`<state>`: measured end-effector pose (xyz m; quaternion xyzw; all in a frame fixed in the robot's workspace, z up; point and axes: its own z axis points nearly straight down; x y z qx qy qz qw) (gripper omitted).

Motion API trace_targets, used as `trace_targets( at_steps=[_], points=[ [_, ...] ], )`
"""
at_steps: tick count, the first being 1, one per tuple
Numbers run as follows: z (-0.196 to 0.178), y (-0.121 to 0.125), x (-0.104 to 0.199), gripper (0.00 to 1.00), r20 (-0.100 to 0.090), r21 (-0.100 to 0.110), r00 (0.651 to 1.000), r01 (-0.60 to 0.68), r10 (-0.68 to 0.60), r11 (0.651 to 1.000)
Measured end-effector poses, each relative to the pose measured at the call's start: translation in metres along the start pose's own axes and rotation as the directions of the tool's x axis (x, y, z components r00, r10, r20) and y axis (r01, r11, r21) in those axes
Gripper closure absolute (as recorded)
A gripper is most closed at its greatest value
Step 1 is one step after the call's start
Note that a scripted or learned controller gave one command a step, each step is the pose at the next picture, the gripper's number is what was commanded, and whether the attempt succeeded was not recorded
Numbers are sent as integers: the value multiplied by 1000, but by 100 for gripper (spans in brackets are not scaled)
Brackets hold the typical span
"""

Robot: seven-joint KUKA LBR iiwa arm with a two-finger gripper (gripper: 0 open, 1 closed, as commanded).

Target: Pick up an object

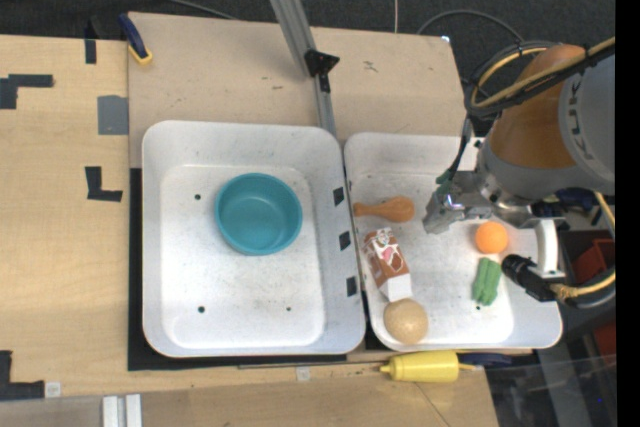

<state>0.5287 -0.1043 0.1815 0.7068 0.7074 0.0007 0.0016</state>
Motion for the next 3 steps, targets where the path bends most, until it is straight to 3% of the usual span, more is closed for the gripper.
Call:
trace_targets(
  at_steps=[1, 2, 3],
  points=[
    [-50, 1, 0, 100, 0, 0, 1000, 1, -1, 1000],
    [-46, 1, 0, 100, 0, 5, 1000, 0, 0, 1000],
    [-35, 25, 47, 100, -2, 5, 1000, 5, -5, 1000]
  ],
)
